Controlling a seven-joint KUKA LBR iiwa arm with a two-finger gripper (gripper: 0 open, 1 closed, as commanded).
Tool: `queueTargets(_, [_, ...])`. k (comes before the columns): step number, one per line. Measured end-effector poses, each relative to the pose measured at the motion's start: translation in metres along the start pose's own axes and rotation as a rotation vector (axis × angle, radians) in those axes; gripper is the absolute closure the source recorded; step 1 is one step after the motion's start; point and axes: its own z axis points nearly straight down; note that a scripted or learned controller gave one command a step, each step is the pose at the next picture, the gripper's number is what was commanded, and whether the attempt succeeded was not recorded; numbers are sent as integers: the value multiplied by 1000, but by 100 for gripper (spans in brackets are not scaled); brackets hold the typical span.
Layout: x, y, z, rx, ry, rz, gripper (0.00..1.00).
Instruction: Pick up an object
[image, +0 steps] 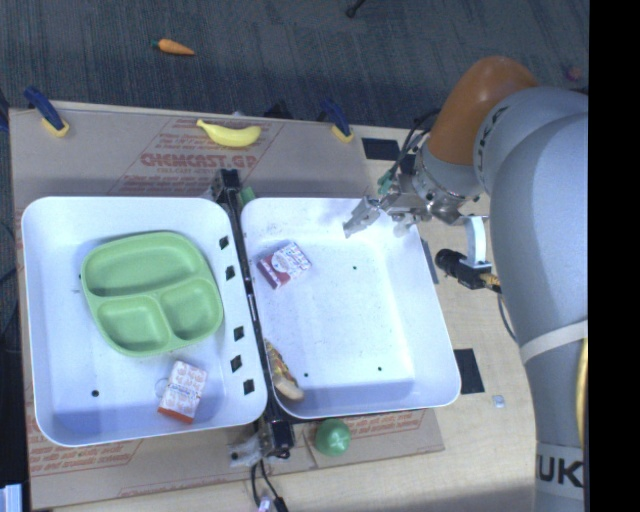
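Your target, a small red-and-white packet (285, 265), lies tilted in the upper left of the right bin (400, 330), near the divider. Your claw (375, 212) hovers at that bin's top edge with nothing between its fingers, though you cannot tell how wide they stand. On the cardboard (190, 160) behind the bins you can read red "CHEMCAST".

We cannot tell how the gripper (372, 212) stands, since its tip is small and blurred. The arm (540, 200) runs off the bottom edge. A brownish thing (282, 376) lies half tucked under the divider (240, 290) between the bins, too unclear for us to name.
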Motion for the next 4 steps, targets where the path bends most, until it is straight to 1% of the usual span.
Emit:
queueTargets(1, [41, -1, 58, 4, 1, -2, 0])
queueTargets(2, [62, 1, -79, -2, -1, -2, 0])
queueTargets(3, [-1, -1, -115, 1, -1, 2, 0])
queueTargets(4, [1, -2, 18, 7, 1, 0, 0])
